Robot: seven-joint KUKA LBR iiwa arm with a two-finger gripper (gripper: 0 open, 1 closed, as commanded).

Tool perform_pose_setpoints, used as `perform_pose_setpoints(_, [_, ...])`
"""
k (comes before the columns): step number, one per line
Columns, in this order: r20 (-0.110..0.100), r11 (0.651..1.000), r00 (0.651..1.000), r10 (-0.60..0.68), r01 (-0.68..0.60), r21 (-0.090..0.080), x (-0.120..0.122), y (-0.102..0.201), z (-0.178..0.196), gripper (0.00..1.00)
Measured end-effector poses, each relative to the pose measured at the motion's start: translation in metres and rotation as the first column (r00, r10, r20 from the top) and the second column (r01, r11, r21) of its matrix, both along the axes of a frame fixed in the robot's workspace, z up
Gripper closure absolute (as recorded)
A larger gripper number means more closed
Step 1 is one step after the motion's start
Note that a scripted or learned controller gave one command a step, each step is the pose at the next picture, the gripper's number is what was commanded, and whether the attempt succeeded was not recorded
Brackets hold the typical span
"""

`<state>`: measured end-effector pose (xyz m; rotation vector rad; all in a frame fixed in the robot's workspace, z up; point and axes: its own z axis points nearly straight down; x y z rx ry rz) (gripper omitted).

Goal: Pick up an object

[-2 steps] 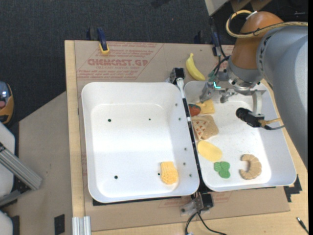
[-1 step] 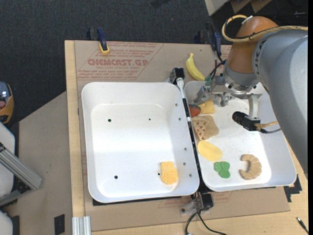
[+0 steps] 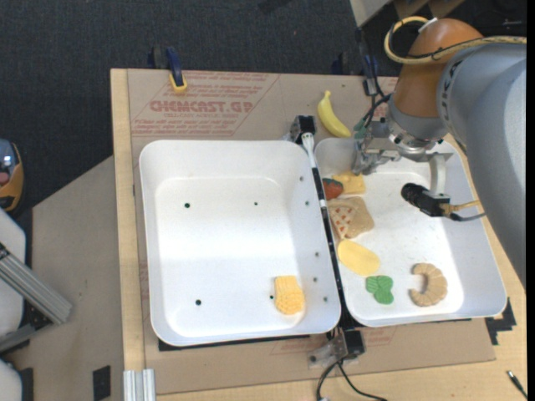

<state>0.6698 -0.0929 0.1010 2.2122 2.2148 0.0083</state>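
Observation:
My gripper (image 3: 366, 160) hangs low over the far left corner of the right bin (image 3: 468, 249), below the orange band (image 3: 426, 69) of the arm. Just beneath and in front of it lie a pale yellow block (image 3: 354, 185) and a red-orange piece (image 3: 333, 188) against the bin's left wall. Closer to the front lie a waffle-like toast (image 3: 351, 218), a yellow oval piece (image 3: 359, 258), a green broccoli (image 3: 379, 289) and a croissant (image 3: 430, 284). A yellow corn cob (image 3: 288, 295) lies in the left bin (image 3: 167, 224) near its front right corner.
A banana (image 3: 333, 115) lies on the board behind the bins, just left of the gripper. A black part with a cable (image 3: 425, 199) hangs off the arm over the right bin. The grey arm covers that bin's far right side.

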Motion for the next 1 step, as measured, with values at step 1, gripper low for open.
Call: perform_pose_setpoints(1, [-0.003,1.000,1.000,0.000,0.000,0.001,-0.0006,0.0006,-0.0016,0.00])
